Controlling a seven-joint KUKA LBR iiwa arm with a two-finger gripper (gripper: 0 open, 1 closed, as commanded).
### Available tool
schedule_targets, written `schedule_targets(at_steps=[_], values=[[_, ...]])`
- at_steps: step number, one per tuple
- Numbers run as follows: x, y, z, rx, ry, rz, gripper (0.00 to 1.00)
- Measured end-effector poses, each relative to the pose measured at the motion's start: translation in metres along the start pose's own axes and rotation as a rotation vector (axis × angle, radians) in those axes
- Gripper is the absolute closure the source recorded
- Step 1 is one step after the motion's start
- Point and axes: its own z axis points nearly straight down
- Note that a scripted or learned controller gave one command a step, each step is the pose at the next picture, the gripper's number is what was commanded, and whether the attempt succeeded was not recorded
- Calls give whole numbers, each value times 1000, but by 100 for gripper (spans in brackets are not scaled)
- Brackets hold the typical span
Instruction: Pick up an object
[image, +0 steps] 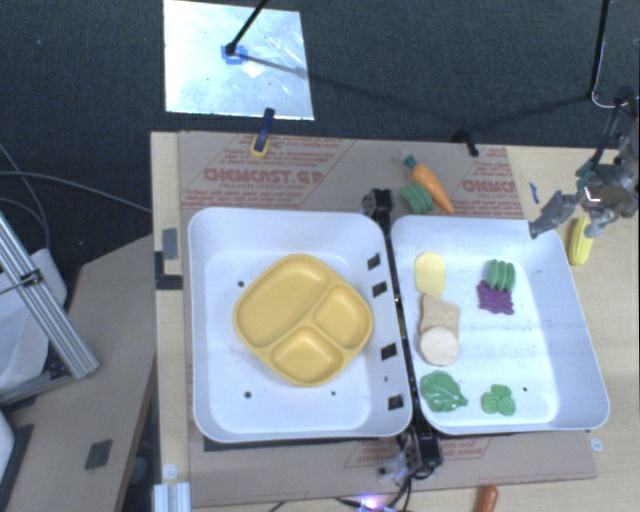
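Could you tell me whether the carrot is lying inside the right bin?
No, the carrot lies on the cardboard beyond the right bin.

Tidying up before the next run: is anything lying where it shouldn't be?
Yes. A toy carrot lies on the cardboard behind the right bin, outside both bins. A yellow corn cob sits just off that bin's right rim, below the gripper. The yellow divided plate sits askew in the left bin.
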Motion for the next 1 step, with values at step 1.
schedule_targets(at_steps=[1], values=[[2, 43, 195, 4, 2, -4, 0]])
